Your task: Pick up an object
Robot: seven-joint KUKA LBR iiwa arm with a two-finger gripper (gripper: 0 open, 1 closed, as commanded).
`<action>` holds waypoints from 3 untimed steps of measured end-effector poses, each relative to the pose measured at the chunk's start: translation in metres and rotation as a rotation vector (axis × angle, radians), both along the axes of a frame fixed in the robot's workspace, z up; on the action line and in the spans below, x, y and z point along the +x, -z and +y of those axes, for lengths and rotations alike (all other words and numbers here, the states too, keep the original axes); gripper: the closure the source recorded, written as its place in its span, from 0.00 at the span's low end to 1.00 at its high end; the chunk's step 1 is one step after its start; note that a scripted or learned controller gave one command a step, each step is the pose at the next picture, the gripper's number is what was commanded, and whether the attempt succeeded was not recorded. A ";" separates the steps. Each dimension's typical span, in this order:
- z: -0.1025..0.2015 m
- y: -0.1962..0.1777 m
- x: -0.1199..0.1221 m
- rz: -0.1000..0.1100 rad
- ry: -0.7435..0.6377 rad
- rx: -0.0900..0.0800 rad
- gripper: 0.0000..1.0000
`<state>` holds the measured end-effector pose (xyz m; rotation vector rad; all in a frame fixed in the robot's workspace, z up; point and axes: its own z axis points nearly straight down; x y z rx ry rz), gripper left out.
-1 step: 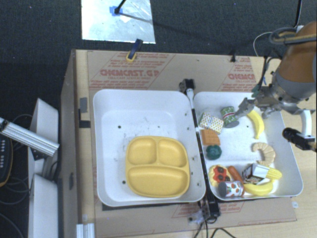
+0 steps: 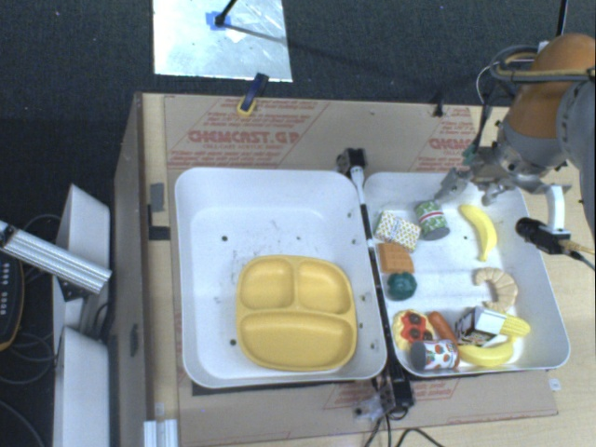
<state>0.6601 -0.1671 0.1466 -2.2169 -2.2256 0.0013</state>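
The right bin holds several toy foods. A yellow banana lies near its far right, with a green-and-white can and a checkered packet to its left. My gripper hangs over the bin's far edge, just above and between the can and the banana. Its fingers are spread open with nothing between them. Below the packet are a brown cracker and a dark green ball. A pastry lies mid-right.
The near end of the right bin is crowded: a pizza-like toy, a carrot, a cup and another yellow fruit. The left bin holds a yellow divided plate. A black fitting sticks out over the right rim.
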 end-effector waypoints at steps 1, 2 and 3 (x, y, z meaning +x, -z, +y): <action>0.036 0.063 0.008 -0.001 -0.001 0.001 0.00; 0.036 0.051 0.010 -0.005 -0.004 -0.001 1.00; 0.117 -0.040 -0.011 -0.007 -0.002 0.002 1.00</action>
